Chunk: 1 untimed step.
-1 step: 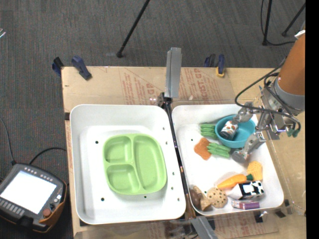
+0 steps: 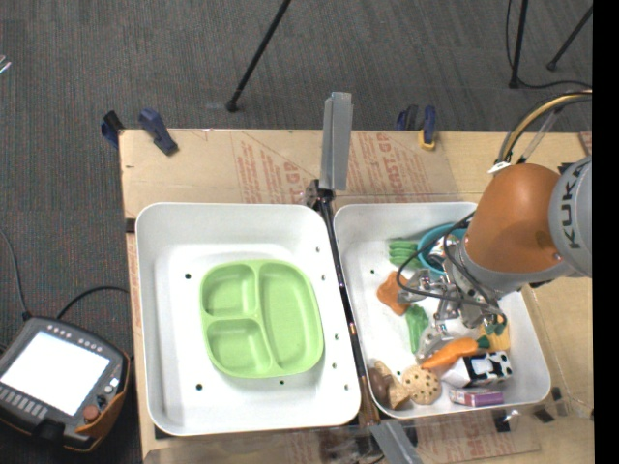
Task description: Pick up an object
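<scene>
The gripper is seen low in the right bin, at the frame's lower right, just above a toy carrot. A green divided plate is seen in the left bin.

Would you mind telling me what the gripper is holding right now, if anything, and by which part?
It cannot be told: the gripper sits low among the toys in the right bin, above the orange carrot.

Cardboard-topped bench, two white bins side by side, blue clamps
</scene>
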Motion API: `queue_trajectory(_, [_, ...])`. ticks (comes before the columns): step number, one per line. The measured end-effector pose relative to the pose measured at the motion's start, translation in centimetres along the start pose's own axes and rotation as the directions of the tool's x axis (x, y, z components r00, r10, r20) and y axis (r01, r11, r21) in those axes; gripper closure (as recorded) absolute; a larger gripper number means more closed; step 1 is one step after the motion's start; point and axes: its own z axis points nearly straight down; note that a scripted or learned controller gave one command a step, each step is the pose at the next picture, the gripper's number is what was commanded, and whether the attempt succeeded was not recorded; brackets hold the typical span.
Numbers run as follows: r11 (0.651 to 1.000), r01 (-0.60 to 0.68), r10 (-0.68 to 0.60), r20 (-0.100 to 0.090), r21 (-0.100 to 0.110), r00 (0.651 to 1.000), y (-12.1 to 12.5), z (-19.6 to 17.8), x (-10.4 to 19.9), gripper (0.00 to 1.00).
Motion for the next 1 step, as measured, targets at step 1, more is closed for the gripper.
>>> queue_trajectory(1, [0.990, -0.138, 0.138, -0.002, 0.000, 0.990, 4.64, 0.03, -0.03, 0.00])
